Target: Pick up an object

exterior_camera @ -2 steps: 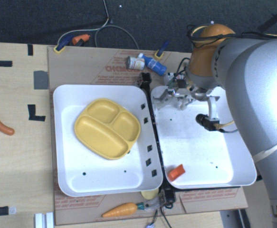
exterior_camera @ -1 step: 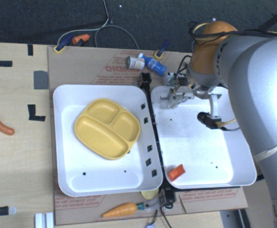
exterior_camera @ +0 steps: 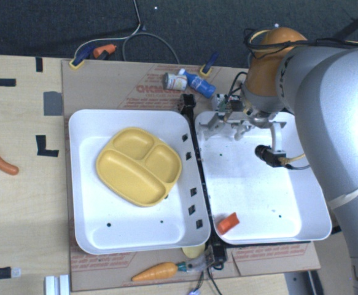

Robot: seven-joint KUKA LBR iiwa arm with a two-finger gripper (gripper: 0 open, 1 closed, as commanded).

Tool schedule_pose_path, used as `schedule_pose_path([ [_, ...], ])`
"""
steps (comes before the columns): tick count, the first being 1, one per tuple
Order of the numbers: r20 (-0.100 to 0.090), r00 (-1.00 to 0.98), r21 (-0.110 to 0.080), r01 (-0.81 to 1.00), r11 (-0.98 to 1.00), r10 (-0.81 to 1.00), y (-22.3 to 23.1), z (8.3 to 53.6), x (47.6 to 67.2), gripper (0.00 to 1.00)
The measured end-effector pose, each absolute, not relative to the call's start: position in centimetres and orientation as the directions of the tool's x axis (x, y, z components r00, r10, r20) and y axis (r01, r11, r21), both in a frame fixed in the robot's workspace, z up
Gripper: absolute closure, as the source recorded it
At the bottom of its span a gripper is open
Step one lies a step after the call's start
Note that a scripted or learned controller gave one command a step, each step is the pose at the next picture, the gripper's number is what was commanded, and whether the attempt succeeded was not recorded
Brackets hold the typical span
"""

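A small orange-red block [exterior_camera: 228, 222] lies near the front left corner of the right bin [exterior_camera: 301, 226]. In the left bin [exterior_camera: 83, 226] rests a yellow divided plate [exterior_camera: 140, 165]. My gripper [exterior_camera: 226, 126] hangs low over the far left corner of the right bin, well behind the block and apart from it. Nothing shows in the gripper. The grey arm with its orange band [exterior_camera: 271, 60] reaches in from the right and covers the bin's far right part.
A carrot [exterior_camera: 156, 271] lies on the cardboard in front of the bins. A blue and white bottle [exterior_camera: 191, 82] lies behind them. A sausage [exterior_camera: 2, 160] rests on the bench at the far left. Clamps [exterior_camera: 93, 53] hold the cardboard's back edge.
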State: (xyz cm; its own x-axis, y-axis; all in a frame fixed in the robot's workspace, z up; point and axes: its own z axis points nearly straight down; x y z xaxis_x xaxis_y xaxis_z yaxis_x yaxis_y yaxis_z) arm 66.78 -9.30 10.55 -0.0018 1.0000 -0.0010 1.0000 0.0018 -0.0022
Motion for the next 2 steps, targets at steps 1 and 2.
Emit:
schedule_pose_path([
  [1, -0.001, -0.002, -0.002, 1.000, 0.002, 1.000, -9.3, 10.5, 66.8, 0.00],
  [2, -0.002, -0.001, -0.002, 1.000, 0.001, 1.000, -9.5, 9.3, 66.8, 0.00],
])
